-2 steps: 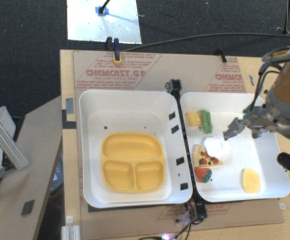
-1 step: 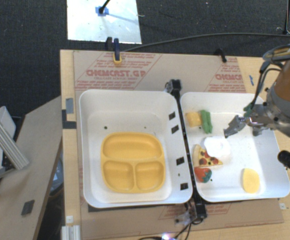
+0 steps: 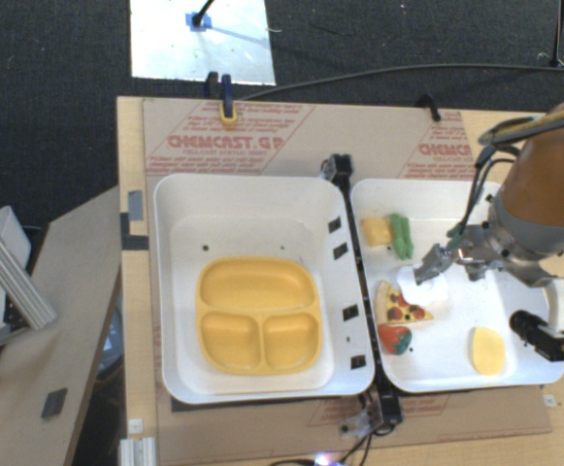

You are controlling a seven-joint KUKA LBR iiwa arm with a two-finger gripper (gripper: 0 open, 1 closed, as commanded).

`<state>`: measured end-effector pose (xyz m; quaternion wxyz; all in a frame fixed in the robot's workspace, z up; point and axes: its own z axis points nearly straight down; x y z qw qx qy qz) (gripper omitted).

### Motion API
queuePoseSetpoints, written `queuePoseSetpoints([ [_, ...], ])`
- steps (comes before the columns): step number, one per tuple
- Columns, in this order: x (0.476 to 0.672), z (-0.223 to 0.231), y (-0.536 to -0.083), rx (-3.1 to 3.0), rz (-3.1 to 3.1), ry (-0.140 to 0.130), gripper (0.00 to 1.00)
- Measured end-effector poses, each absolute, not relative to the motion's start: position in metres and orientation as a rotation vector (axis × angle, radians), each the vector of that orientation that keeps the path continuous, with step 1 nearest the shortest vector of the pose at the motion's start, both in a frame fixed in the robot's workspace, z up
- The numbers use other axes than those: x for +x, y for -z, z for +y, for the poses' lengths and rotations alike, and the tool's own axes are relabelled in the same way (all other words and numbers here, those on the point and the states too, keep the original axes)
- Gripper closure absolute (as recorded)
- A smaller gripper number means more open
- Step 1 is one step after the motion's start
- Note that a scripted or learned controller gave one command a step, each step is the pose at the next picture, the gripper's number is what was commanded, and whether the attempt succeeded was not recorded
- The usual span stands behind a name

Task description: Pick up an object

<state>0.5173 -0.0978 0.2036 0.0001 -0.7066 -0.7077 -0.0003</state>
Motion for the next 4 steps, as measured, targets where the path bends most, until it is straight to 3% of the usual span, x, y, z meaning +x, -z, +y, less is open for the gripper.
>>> queuePoseSetpoints([
  [2, 0.521, -0.091, -0.086, -2.223, -2.223, 0.005, 0.00],
  [3, 0.524, -0.089, -0.101, -2.224, -2.231, 0.017, 1.00],
  [4, 0.534, -0.092, -0.161, -2.220, -2.230, 0.005, 1.00],
])
